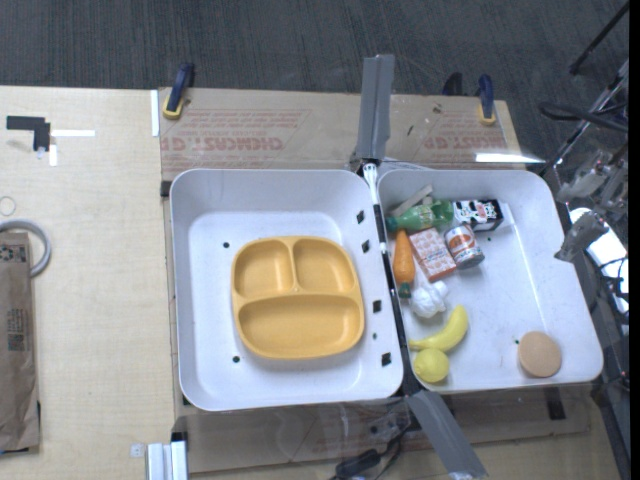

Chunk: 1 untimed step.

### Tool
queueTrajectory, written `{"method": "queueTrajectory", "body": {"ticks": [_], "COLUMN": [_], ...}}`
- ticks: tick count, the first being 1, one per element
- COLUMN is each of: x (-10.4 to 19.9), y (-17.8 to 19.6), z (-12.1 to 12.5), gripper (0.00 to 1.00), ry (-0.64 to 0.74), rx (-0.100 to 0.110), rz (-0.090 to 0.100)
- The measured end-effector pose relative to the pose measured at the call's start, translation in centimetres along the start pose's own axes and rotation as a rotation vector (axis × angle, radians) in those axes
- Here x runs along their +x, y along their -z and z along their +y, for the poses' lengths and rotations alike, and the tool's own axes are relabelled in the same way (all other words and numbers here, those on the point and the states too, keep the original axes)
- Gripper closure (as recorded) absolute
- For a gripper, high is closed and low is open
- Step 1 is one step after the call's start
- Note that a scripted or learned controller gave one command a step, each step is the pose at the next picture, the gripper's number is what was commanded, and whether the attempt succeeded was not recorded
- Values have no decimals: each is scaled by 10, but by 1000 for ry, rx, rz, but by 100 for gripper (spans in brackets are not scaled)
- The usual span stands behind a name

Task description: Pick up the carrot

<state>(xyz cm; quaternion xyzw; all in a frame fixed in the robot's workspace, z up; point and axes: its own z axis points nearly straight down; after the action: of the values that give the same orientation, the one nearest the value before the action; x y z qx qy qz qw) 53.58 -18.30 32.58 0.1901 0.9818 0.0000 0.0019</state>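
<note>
Carrot [403, 256] in right bin [560, 298], against its left wall, lying near-to-far. Touching red-white carton [432, 255] on right; green packet [420, 214] just beyond, white crumpled item [428, 299] just nearer. Banana [445, 331], lemon [431, 365] nearer still. Left bin [200, 368] holds yellow divided plate [297, 297].

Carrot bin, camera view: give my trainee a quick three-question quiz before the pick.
1. True or false: the carrot lies in the right bin.
2. What touches the carrot's right side? A) banana B) red-and-white carton C) round bun
3. Name the item in the left bin.

Key: 1 true; 2 B; 3 yellow divided plate.
</note>
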Motion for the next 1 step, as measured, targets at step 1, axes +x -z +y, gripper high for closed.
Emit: {"method": "queueTrajectory", "body": {"ticks": [1], "x": [39], "y": [-33], "z": [-57], "gripper": [0], "ry": [106], "rx": [0], "rz": [2]}}
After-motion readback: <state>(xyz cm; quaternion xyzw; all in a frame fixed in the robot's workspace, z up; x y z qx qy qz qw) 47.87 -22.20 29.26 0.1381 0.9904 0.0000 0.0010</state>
